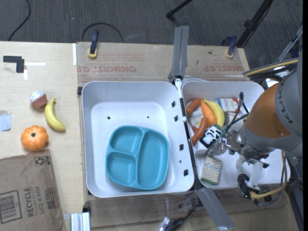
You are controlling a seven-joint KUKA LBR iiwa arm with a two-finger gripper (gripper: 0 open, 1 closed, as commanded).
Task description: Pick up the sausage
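The sausage [198, 130], a reddish-brown link, lies slanted near the left wall of the right bin [250, 88]. A second reddish piece [192, 105] sits just above it, beside an orange carrot [208, 112] and a yellow banana [217, 111]. My gripper [214, 138] reaches in from the right, low over the bin, with its tip right next to the sausage's lower end. Nothing is visibly held between its fingers. The grey arm with its orange band [268, 114] covers the bin's right half.
A speckled cracker-like bar [211, 170] lies at the right bin's front, and a small box [228, 104] at its back. The left bin [96, 129] holds a blue divided plate [138, 157]. On the bench to the left are a banana [53, 115], a small pumpkin [34, 138] and a cupcake [38, 99].
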